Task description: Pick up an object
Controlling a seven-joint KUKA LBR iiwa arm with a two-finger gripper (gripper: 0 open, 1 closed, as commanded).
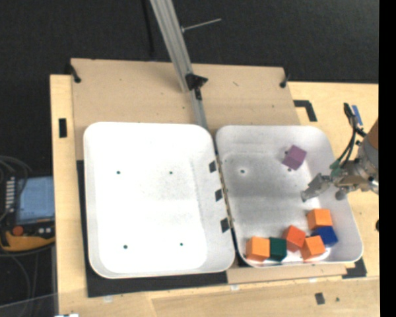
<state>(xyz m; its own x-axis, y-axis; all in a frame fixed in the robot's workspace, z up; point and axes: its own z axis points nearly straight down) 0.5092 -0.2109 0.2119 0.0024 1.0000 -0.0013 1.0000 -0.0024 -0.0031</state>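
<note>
The right bin (264, 197) holds the loose blocks. A purple block (294, 156) lies alone toward its back. Along the front edge sit several orange blocks (257, 247) (296, 235) (313, 246), a green block (278, 248) and a blue block (325, 235); one more orange block (319, 218) lies just behind the blue one. My gripper (327, 191) comes in from the right, over the bin's right side. It hangs just behind that orange block and to the front right of the purple one. Its fingers (312, 190) are spread open with nothing between them.
The left bin (148, 197) stands beside the right one, with a hinge strip (221, 193) between them. A metal rail (175, 38) slants in from the back. Cables and a blue box (36, 200) lie off the bench at the left.
</note>
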